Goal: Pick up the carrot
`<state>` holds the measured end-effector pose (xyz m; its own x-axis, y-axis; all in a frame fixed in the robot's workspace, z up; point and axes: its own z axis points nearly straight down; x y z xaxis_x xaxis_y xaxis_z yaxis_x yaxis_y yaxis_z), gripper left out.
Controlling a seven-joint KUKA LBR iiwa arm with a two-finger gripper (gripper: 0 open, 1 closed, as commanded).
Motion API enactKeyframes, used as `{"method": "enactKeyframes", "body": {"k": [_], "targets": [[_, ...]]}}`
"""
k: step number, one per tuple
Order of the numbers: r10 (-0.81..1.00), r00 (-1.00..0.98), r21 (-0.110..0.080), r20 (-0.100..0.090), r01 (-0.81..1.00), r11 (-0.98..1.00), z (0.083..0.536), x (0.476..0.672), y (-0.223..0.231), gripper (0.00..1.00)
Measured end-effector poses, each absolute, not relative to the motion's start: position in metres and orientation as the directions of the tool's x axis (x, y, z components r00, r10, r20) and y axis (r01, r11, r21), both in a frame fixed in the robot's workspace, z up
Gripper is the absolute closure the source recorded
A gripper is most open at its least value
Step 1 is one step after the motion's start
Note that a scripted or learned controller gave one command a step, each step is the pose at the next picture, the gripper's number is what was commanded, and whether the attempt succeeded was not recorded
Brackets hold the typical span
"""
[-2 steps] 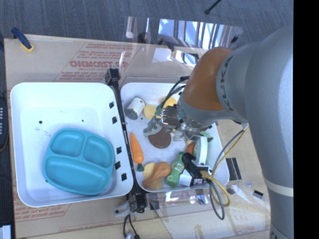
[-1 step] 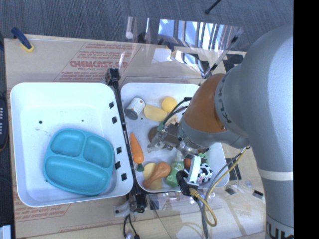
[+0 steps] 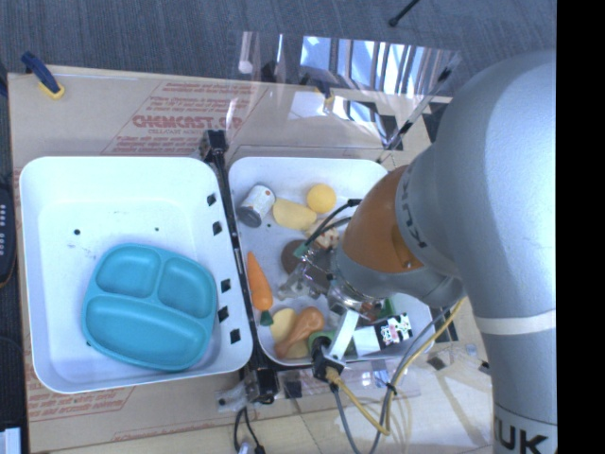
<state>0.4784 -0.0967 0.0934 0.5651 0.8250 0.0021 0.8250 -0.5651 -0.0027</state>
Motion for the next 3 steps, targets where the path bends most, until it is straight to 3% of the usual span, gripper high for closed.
{"method": "enactKeyframes", "body": {"k": [1,2,3], "targets": [[0.829,0.559,-0.008,0.001,0.829,-0.559,0.103,0.479,-0.097,1.00],[0.749,0.663,-0.009,-0.004,0.749,-0.663,0.138,0.476,-0.102,1.00],[0.765,0.644,-0.013,0.001,0.765,-0.644,0.094,0.476,-0.122,1.00]]}}
